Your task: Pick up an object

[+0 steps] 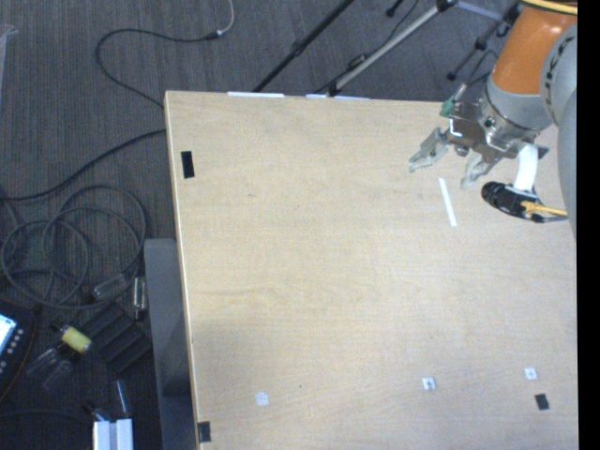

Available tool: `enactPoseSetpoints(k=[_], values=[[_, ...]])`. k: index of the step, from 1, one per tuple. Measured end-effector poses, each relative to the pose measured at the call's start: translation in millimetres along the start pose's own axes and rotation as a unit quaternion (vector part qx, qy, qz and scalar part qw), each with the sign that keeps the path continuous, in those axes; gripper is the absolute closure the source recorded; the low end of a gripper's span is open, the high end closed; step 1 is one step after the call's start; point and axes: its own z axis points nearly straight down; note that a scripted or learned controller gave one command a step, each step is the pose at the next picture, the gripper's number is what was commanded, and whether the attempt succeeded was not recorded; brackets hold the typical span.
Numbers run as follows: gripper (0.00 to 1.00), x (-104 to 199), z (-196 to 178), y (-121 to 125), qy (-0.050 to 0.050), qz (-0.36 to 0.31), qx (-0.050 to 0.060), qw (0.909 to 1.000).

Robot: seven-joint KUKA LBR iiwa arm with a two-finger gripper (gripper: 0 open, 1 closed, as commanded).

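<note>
Nothing was held: the hand point(450, 160) hung open above the worktop point(328, 279), the white stick point(448, 202) left ungrasped nearby.

— Any text, labels, brands or numbers to enter for this view?

— None legible. The counter point(356, 270) carries a few small markers: a black one point(187, 164) near its far left corner, another black one point(542, 401) and two pale squares point(428, 383) along its near edge. All are too small to show any characters.

— Anything on the floor?

— A device with a lit screen point(7, 332) at the left edge; its display cannot be read.
</note>
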Motion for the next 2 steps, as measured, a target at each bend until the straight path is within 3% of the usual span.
enactPoseSetpoints(k=[1,2], values=[[0.00,-53,-27,-13,0.000,-0.127,-0.001,0.9919],[0.00,-53,-104,-17,0.000,-0.129,-0.001,0.9917]])
